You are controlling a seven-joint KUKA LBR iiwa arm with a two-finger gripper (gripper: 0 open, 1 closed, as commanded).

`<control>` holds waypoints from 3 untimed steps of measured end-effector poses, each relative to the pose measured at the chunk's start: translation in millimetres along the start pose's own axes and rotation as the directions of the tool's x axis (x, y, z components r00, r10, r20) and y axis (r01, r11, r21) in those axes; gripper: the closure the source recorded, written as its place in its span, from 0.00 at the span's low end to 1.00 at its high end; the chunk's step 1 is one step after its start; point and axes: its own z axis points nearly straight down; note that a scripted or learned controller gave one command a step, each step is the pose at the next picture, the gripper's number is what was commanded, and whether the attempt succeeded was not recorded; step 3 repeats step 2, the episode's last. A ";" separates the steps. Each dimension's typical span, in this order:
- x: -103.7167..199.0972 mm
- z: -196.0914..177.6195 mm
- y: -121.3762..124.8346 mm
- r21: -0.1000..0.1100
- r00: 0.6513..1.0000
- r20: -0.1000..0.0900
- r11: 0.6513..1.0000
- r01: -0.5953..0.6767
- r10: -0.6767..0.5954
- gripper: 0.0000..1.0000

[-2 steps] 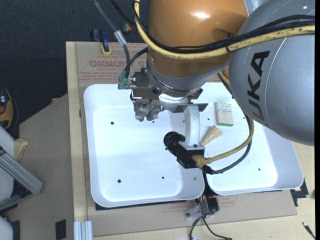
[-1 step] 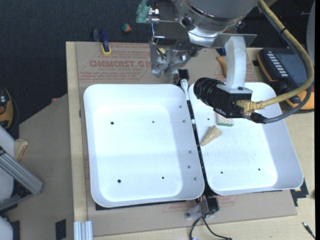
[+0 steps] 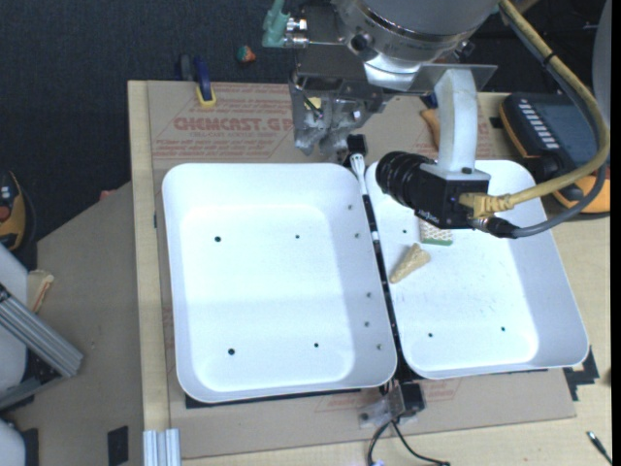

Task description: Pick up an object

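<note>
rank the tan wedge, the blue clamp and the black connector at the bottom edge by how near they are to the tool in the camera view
From the tool, above the bins' far edge:
1. Blue clamp, on the board's far left corner, to the tool's left.
2. Tan wedge, in the right bin near the divider.
3. Black connector, at the bench's near edge below the bins.

The shallow white left bin (image 3: 272,280) offers an unobstructed floor open from above. In the shallow white right bin (image 3: 485,328), the near half is bare; a small tan wedge-shaped piece (image 3: 409,263) lies near the dividing rims, and a black cylindrical camera unit with yellow cable (image 3: 427,190) overhangs the far part. The grey arm's wrist (image 3: 408,17) crowds the far edge.
</note>
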 end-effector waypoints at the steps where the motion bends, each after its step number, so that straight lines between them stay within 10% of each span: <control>1: 0.8 -10.3 0.3 -0.002 1.000 0.000 1.000 0.002 -0.002 1.00; 3: 1.8 -20.6 0.5 -0.005 1.000 -0.002 1.000 0.004 -0.004 1.00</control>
